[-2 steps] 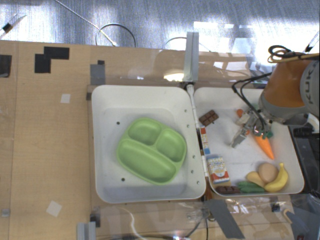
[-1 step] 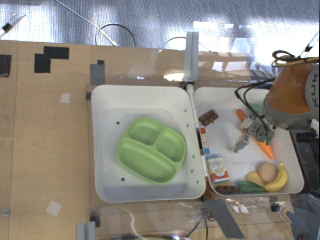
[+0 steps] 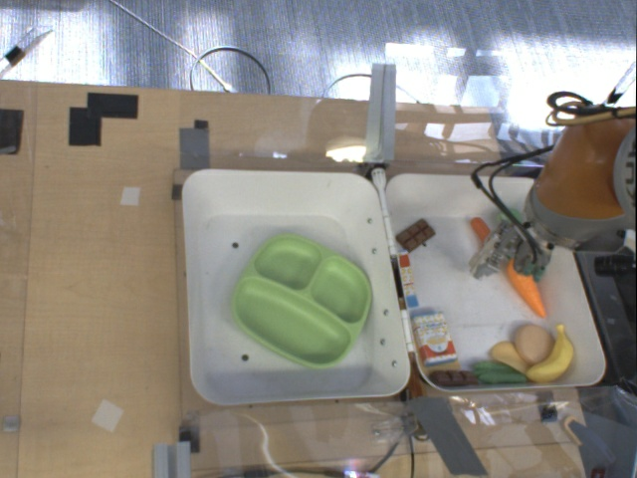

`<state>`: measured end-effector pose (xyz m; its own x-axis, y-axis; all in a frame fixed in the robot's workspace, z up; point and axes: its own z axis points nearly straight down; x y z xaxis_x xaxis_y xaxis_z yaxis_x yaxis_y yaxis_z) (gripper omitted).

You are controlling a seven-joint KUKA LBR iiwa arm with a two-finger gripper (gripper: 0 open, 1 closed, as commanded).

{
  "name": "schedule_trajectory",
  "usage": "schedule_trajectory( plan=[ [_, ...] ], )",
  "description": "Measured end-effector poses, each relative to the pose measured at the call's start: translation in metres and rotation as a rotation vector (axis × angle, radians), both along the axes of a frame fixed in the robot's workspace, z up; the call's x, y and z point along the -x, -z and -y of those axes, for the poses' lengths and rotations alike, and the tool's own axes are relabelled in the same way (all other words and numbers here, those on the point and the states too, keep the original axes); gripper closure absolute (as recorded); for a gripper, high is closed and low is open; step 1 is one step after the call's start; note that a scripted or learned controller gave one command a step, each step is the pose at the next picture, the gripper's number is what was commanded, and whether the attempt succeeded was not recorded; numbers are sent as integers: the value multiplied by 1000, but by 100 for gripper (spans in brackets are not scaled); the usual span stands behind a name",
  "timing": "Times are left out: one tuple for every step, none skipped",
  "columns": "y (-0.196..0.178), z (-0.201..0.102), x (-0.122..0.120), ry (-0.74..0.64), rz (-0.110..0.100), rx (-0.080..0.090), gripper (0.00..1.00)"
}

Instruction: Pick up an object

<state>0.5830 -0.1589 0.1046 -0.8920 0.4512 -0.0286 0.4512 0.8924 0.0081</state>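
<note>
Banana (image 3: 558,357), egg (image 3: 532,344) and carton (image 3: 433,337) lie near; tool (image 3: 495,259) beside carrot (image 3: 526,285), grip unclear.

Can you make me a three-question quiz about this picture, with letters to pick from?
1. Where is the green plate?
A. left bin
B. right bin
C. on the bench

2. What colour is the banana?
A. red
B. yellow
C. blue

3. What is the tool doing?
A. lifting the banana high
B. sitting low in the right bin next to the carrot
C. resting on the green plate

Answers: 1 A, the plate lies in the left bin. 2 B, it is yellow. 3 B, the tool is low by the carrot.
</note>
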Motion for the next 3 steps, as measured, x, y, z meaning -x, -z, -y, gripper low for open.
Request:
schedule_trajectory(
  plan=[
    [-103,-83,-22,-43,-10,-6,100],
    [-160,-76,-79,-67,-12,-3,100],
    [-114,-94,-61,26,-22,-7,100]
  ],
)
